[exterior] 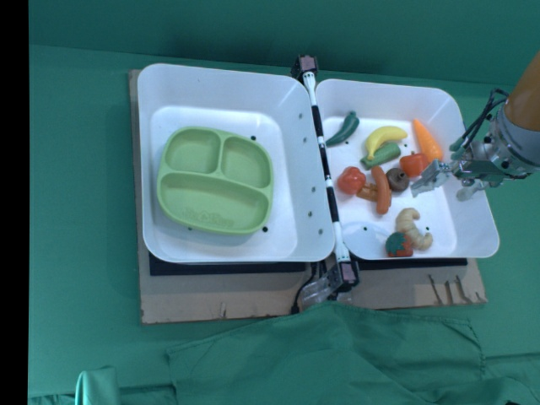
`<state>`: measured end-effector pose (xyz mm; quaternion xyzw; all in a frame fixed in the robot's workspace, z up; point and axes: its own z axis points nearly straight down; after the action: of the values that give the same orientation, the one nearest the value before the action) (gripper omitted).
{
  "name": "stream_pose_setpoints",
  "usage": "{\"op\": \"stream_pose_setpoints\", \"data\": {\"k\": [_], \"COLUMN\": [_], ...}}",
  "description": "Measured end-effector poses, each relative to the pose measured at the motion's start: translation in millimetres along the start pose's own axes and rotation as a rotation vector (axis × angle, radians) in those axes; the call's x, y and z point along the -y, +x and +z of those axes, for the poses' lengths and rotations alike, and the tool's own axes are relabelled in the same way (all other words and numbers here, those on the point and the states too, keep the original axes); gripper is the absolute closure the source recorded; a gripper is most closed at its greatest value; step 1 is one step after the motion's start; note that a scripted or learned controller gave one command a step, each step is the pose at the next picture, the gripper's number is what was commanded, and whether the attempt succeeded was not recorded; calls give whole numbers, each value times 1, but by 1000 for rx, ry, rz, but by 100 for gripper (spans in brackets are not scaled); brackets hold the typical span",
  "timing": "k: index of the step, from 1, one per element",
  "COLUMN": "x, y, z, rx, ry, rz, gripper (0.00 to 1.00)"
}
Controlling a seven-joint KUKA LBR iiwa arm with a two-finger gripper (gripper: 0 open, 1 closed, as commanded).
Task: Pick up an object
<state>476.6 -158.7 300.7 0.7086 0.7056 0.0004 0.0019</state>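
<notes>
Gripper is hovering with fingers spread and nothing between them, red tomato just off its fingertip, so it looks to be lining up that pick.

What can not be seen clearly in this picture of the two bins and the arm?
- Gripper, camera view: too small and blurred to tell whether it grips anything.
- Arm: cut off by the right edge of the view.
- Red toy: partly covered by the gripper, so its kind is unclear.
- Brown piece beside the sausage: too small to identify.
- Clamp below the bins: partly hidden by the green cloth.
</notes>
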Motion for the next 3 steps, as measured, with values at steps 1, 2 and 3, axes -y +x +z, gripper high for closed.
{"op": "stream_pose_setpoints", "data": {"k": [1, 2, 3], "x": [-56, -104, -102], "y": [-30, -28, -29], "z": [55, 20, 8], "rx": [3, 2, 4], "ry": [-1, -7, -10], "rz": [0, -3, 2], "gripper": [0, 0, 100]}}
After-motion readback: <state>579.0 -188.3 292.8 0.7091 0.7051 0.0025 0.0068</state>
